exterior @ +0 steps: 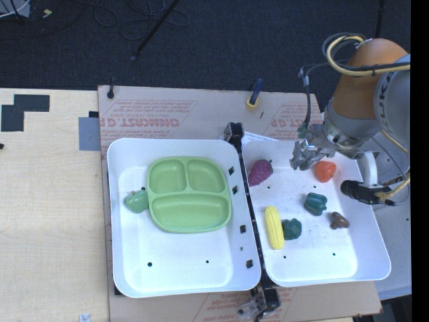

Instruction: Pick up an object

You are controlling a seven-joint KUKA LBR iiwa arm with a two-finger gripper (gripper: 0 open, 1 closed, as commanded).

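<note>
We see two shallow white bins side by side on the tabletop [53, 200], and we take the yellow corn cob [273, 227] in the right bin [365, 263] as our landmark. The arm [372, 79] comes in from the right, and its pincer [307, 156] hangs above the far part of the right bin, up and to the right of the corn. We cannot tell how the pincer stands, open or closed; nothing shows clearly within it.

The orange-red fruit [324, 171] lies just right of the pincer, close beside it, well up and right of the corn. The purple fruit [260, 172] sits above the corn, near the divider between the bins. A dark green piece [291, 229] touches the corn's right side. A teal green pepper [316, 202] lies further right of the corn, and a small brown piece [338, 221] lies beyond that.

Left of the corn, across the divider, the left bin [174, 274] holds a light green divided plate [188, 194], with a pale green piece [136, 201] touching the plate's left edge.
</note>
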